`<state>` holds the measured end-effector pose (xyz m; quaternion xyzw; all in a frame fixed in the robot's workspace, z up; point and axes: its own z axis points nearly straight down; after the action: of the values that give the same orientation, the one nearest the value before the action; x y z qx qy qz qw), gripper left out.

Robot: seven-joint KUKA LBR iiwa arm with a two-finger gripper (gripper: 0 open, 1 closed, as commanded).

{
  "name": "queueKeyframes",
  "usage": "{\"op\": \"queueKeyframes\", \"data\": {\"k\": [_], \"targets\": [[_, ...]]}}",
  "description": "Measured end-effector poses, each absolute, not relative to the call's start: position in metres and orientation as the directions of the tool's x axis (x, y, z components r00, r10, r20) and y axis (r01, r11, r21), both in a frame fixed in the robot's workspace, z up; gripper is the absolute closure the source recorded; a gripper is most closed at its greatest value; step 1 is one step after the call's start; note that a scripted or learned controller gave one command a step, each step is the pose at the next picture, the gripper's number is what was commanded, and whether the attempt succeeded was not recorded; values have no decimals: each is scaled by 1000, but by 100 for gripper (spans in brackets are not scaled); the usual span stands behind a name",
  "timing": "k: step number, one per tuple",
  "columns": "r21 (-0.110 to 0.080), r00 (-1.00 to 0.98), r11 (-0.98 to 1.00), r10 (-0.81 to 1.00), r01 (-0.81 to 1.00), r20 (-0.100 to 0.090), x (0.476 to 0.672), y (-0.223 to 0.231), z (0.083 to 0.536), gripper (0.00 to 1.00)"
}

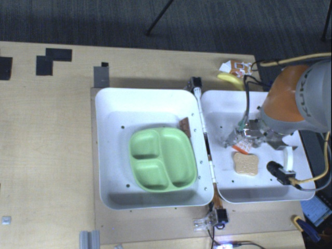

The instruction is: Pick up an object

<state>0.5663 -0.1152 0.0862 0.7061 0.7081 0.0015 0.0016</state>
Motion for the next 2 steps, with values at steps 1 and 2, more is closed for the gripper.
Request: {"op": "queueKeyframes", "data": {"k": [1, 2], "targets": [[11, -4, 4, 1000, 1000, -1, 568, -115, 98, 100], [3, -5, 5, 1000, 1000, 1, 512, -61, 185, 100]]}}
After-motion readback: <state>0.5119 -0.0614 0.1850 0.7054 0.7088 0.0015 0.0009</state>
